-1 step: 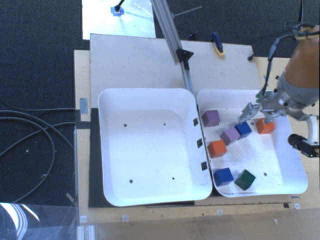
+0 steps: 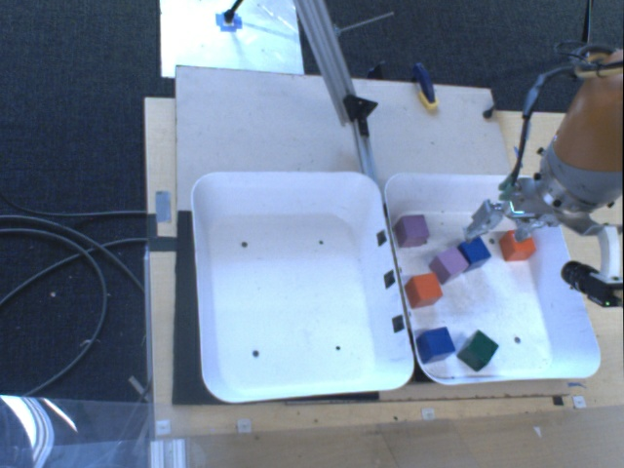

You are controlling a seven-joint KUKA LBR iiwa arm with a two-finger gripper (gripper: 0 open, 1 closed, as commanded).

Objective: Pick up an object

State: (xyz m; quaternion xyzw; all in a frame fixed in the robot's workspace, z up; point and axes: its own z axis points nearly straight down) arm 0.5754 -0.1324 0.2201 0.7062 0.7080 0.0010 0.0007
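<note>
Gripper (image 2: 499, 220): over the right bin, at its upper right; fingers apart, one grey finger (image 2: 481, 220) reaching left-down, nothing between them.
Blue cube (image 2: 475, 252): just below the left finger, in the right bin, touching the purple cube beside it.
Orange cube, right (image 2: 518, 247): just below the gripper's right side, near the bin's right wall.
Purple cube, tilted (image 2: 449, 264): left of the blue cube, touching it.
Purple cube, upper (image 2: 412, 230): near the bin's left wall, apart from the others.
Orange cube, left (image 2: 423, 290): below the tilted purple cube.
Blue cube, lower (image 2: 435, 344): near the bin's front edge.
Green cube (image 2: 478, 350): beside the lower blue cube.
Right bin (image 2: 575, 344): white, holds all seven cubes.
Left bin (image 2: 292, 281): white, beside the right one.
Arm (image 2: 590, 139): orange band above the grey wrist, entering from the right.
</note>
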